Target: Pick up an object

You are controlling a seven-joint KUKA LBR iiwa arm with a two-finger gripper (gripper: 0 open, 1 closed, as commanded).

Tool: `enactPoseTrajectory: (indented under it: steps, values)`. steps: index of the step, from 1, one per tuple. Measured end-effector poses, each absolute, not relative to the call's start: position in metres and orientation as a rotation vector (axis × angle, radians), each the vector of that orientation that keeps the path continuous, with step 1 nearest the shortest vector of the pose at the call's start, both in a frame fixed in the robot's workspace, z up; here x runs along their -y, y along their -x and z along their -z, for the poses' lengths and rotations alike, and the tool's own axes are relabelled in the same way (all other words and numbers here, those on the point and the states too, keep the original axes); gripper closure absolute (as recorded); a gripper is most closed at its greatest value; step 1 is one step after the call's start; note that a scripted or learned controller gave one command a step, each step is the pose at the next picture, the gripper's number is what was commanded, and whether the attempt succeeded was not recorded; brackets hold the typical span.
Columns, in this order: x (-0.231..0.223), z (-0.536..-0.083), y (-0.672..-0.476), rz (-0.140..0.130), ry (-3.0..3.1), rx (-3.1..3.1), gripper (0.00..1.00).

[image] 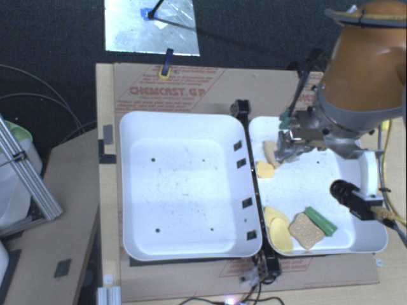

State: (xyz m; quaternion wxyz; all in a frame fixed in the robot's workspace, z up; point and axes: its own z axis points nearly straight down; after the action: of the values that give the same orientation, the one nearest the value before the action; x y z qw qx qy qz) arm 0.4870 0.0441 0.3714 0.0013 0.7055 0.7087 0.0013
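The left bin (181,183) sits on the bench (210,84) beside the right bin (362,237). In the right bin, the tool (287,146) hangs low near the upper left corner — just over a pale yellow piece (271,151), with a small yellow round (265,169) below it. I cannot tell its state. Toward the front lie yellow slices (277,224), a tan cracker (306,230) and a green block (320,221).

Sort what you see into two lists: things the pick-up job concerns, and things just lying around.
Job:
gripper, low in the right bin
pale piece beside the gripper
small yellow piece
yellow slices
cracker-like tan piece
green stick

Lying about:
left bin
metal sheet on the floor
blue and yellow clamp
aluminium frame
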Motion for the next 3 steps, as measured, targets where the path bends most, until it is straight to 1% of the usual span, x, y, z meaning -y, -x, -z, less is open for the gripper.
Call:
enactPoseTrajectory:
  steps: [1,2,3]
  values:
    - [0.021,-0.331,-0.487,0.002,-2.226,-2.214,1.00]
    - [-0.045,-0.368,-0.487,-0.008,-2.209,-2.230,1.00]
    - [0.058,-0.336,-0.530,0.001,-2.227,-2.210,1.00]
